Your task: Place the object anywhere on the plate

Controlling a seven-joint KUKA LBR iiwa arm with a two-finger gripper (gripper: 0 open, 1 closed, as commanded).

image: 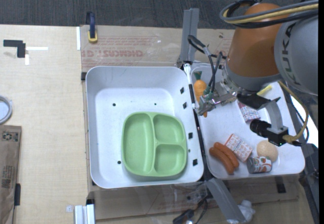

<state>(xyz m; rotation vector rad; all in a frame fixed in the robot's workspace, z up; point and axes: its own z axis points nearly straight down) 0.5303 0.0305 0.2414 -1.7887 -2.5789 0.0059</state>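
Camera view from my remote seat: the left bin (96, 117) has the green plate (153, 143) sitting in its lower middle (three compartments, nothing on it). Moving right, there's an orange object (200, 87) near the top left corner of the right bin (296, 165), just beside the divider between the bins. The gripper (211, 99) hangs right next to it, low over that corner, and I honestly can't tell whether it's clenched or released from this angle. Further right in that bin: two sausages (224, 157), a small patterned box (238, 146), an egg (267, 150) and a little can (259, 165).
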